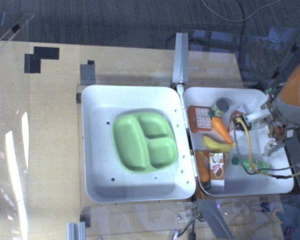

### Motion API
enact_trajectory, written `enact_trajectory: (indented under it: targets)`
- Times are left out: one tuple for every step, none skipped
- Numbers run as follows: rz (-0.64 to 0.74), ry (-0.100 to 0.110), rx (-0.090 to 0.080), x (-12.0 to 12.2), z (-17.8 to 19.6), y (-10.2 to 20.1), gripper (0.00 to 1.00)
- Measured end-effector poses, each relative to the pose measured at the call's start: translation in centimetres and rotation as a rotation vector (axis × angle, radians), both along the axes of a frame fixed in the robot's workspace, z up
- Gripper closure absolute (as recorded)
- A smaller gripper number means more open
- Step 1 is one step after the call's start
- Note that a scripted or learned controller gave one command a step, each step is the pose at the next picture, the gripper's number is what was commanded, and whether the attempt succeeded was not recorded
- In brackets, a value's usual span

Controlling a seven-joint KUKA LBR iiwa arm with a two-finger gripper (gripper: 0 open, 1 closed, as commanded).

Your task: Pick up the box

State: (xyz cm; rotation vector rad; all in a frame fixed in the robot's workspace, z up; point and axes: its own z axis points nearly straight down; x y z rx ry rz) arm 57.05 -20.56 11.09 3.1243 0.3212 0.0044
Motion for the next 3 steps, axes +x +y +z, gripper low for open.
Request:
enact_trajectory:
  targets:
    - [0.033,-0.003,0.0,8.2,7.1,0.1,0.0]
    - [0.007,-0.002,0.001,6.7,-2.4,1.2,0.0]
    - [0.024,-0.004,-0.001,8.9,21.7,0.1,0.0]
